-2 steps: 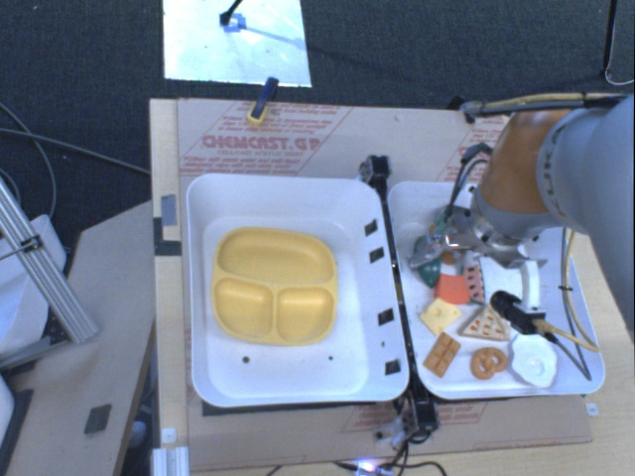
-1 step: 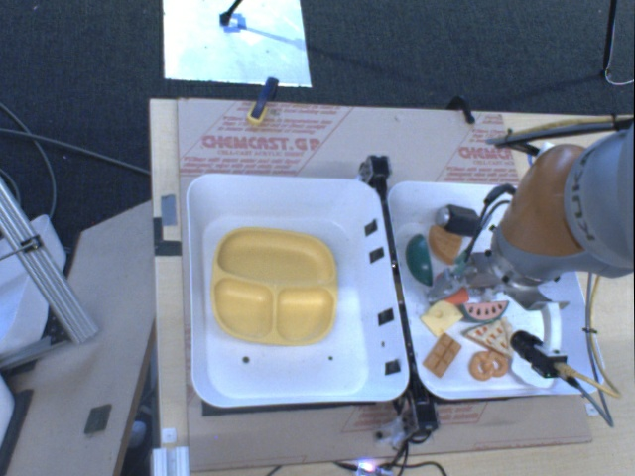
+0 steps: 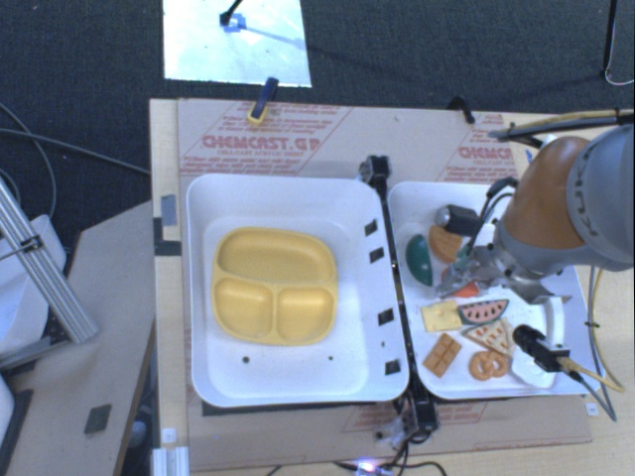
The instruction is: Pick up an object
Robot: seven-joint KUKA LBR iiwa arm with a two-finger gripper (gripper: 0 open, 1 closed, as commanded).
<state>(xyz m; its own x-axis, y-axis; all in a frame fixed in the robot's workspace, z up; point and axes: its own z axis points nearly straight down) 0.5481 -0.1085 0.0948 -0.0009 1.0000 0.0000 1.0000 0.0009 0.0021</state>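
Note:
The right bin point(image 3: 412, 198) holds several toy foods. A dark green piece point(image 3: 419, 259) lies at its left, with an orange piece point(image 3: 445, 244) beside it and a dark grey cylinder point(image 3: 457, 215) behind that. Nearer the front lie a yellow cheese wedge point(image 3: 440, 316), a watermelon slice point(image 3: 482, 312), a pizza slice point(image 3: 489, 336), a brown waffle point(image 3: 443, 354) and a pretzel point(image 3: 487, 366). My gripper point(image 3: 466, 274) hangs low over the bin's middle, just above a red-orange piece point(image 3: 460, 290). The wrist hides the spot where the gripper meets that piece.
A yellow divided plate point(image 3: 275, 285) lies in the left bin point(image 3: 288, 194). A black ridge with clips point(image 3: 389, 266) separates the two bins. The arm point(image 3: 571, 201) covers the right bin's far right part.

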